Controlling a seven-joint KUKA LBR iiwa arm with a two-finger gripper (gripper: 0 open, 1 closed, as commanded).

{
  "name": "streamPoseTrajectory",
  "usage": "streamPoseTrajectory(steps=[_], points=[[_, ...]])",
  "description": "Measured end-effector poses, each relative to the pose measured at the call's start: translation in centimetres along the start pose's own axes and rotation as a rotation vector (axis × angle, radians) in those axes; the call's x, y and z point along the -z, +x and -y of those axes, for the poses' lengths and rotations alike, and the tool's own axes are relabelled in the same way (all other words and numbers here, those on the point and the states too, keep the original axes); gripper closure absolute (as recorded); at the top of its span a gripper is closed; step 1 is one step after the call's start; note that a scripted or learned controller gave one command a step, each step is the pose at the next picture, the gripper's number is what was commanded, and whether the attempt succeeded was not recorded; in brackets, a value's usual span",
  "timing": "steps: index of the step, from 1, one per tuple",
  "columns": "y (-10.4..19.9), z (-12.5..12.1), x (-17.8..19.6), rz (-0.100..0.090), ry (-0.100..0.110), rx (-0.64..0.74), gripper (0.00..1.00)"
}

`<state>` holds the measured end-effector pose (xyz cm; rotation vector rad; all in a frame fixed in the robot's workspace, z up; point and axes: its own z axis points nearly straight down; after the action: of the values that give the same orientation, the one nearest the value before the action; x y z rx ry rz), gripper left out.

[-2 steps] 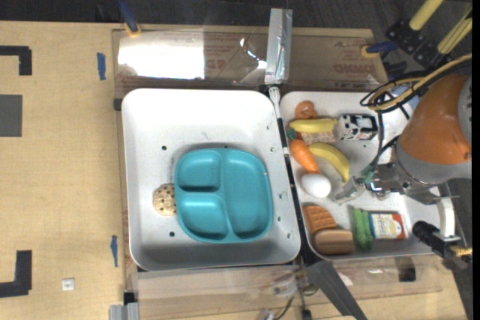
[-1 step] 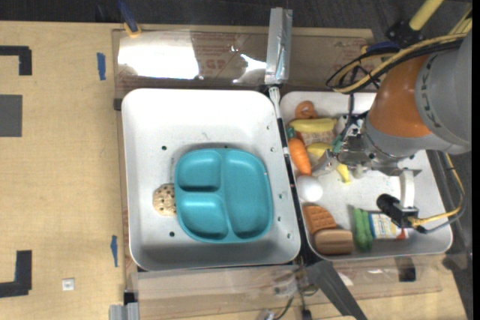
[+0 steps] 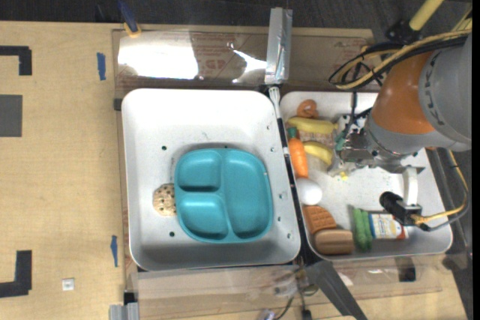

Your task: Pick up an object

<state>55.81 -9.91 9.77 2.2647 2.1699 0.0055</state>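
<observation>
1. Camera view, progress: the claw [image 3: 346, 154] is low in the right bin [image 3: 439, 240], near two bananas [image 3: 313, 127] and a carrot [image 3: 298, 158]. I cannot tell how wide the claw is, and nothing is seen in its grip. My judgement is that the pick is not yet done; closing on something and lifting it are left.
2. Camera view, materials: the bins are smooth white plastic. The left bin [image 3: 150, 116] holds a glossy teal divided plate [image 3: 223, 193] and a rough cookie [image 3: 164, 199]. Beside the carrot lie a white egg [image 3: 310, 194], a brown bread loaf [image 3: 328, 229] and a green-capped bottle [image 3: 379, 227].
</observation>
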Motion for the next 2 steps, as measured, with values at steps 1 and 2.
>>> streamPoseTrajectory(steps=[1, 2], points=[[5.1, -8.3, 8.4, 0.004, 0.026, -0.305, 1.0], [4.2, 1.8, 8.7, 0.0, 0.008, -0.2, 1.0]])
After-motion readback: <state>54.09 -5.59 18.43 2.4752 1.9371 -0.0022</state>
